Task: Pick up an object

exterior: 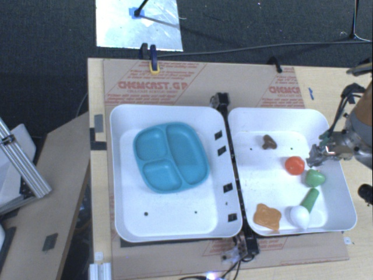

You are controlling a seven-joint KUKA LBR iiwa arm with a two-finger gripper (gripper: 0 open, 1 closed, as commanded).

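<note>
Orange ball (295,165) lies beside the gripper (319,153), fingers indistinct.

**Plastics, card and metal on the desk**

Both white bins (175,226) look like smooth, slightly glossy plastic. The blue divided tray (172,156) is smooth plastic with a soft sheen. The orange ball (295,165) at 3 o'clock is shiny; the tan toy (267,216) at 5 o'clock looks matt — rubbery perhaps. Printed brown cardboard (175,80) lies matt beneath the bins. At 12 o'clock, a crinkled foil-like sheet (137,16) glints — on rough dark carpet (41,45).
</note>
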